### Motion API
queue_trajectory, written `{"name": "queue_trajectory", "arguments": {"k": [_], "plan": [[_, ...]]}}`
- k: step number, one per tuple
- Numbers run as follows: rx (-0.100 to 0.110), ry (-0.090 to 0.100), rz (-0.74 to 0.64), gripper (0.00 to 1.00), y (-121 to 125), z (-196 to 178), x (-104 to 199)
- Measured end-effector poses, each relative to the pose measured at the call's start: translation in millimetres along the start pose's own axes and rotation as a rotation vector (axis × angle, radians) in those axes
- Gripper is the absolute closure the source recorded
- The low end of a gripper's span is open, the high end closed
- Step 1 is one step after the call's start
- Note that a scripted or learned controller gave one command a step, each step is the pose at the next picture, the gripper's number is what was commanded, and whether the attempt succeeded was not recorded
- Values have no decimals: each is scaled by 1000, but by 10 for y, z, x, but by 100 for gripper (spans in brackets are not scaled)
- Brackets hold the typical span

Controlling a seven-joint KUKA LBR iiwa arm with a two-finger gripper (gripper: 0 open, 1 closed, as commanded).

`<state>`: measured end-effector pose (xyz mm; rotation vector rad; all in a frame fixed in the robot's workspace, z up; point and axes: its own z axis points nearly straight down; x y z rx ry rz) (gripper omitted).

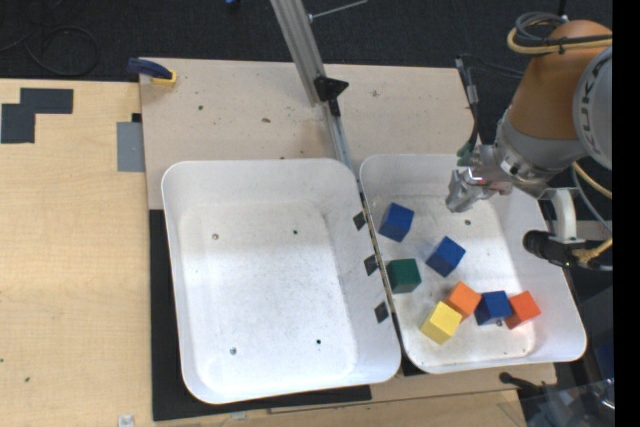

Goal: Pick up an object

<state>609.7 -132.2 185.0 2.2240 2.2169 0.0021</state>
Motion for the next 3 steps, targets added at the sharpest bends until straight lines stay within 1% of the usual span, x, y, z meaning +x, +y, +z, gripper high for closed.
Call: {"name": "queue_trajectory", "arguments": {"k": [1,2,3], "plan": [[3,0,-1,100,-2,-157,-17],[6,3,-6,100,-131,-220,392],[7,3,-7,100,-218,-152,935]]}}
